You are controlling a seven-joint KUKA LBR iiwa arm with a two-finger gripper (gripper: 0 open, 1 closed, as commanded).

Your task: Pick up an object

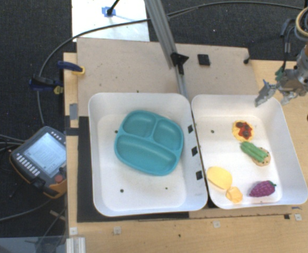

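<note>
Dark carpet is lying all around the bench. Far to the left of my fingers, a teach pendant (pixel 40 159) is sitting on the floor with cables trailing from it, and blue and yellow clamps (pixel 69 67) are gripping the bench's left edge. A tan board (pixel 143 67) is covering the bench top behind the bins, and a grey metal pole (pixel 161 30) is slanting across it down to a black bracket.

The left bin (pixel 103 194) is sitting well to the left of and below my fingers; a teal divided plate (pixel 149 142) is lying flat in it, tilted slightly off square. The right bin (pixel 293 191) is sitting directly below my fingers, its far right corner just beneath them. In it, nearest to my fingers, a small round pizza toy (pixel 242 130) is lying. Just below that a green item on a tan base (pixel 256 153) is resting, and further away near the bin's front wall are a yellow lemon-like piece (pixel 219 177), a small orange-yellow piece (pixel 234 195) touching it, and a purple grape bunch (pixel 262 188).

I am reaching in from the right, wrist high over the bin's far right rim. My gripper (pixel 274 91) is hanging above that rim, fingers spread apart, clamping nothing. All objects are lying apart from my fingertips.
</note>
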